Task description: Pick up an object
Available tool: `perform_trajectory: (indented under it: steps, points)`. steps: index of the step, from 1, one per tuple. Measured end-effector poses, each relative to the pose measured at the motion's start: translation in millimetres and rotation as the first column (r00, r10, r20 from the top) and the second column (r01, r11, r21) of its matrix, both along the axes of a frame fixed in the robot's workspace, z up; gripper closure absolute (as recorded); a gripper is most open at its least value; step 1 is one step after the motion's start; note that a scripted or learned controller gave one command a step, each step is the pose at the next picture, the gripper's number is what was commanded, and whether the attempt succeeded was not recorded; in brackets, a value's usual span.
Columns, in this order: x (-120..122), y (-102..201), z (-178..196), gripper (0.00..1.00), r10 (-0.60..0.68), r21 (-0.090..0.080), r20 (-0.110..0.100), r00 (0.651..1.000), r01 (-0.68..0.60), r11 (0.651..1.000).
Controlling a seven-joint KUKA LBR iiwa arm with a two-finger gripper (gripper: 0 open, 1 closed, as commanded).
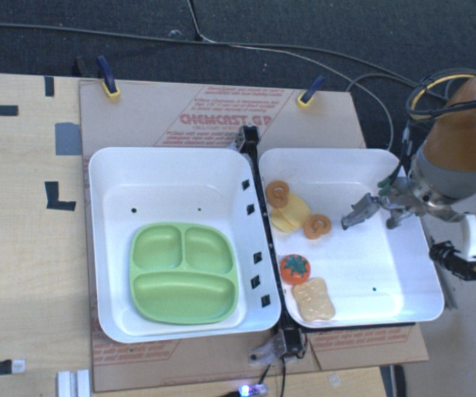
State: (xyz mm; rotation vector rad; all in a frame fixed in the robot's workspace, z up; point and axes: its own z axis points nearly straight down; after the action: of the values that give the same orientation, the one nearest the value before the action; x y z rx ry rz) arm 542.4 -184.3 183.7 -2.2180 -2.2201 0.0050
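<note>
Over the right bin (403, 304), end effector (362, 214) hovers with nothing in it; can't tell its state. Nearest target, donut (317, 226), sits just left, touching yellow piece (290, 216). Risk: descent off-centre nudges donut away, or snags both.

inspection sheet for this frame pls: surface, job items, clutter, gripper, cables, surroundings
Surface: cardboard sheet on a wooden bench, held by two clamps; left bin and right bin sit side by side on it.
Job's things: in the right bin, two toy donuts, a yellow piece, a tomato, a bread piece. All lie on the bin floor.
Clutter: green divided tray in the left bin.
Gripper: gripper over the right bin, right of the donuts, holding nothing; finger state unclear.
Cables: black cables across the dark floor behind the bench.
Surroundings: black tape marks on the bench.
</note>
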Motion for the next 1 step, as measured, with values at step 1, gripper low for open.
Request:
perform_trajectory:
  steps: [1]
  points:
    - [-4.4,-6.6,-60.9,0.00,-0.001,0.001,-0.002,1.000,0.001,1.000]
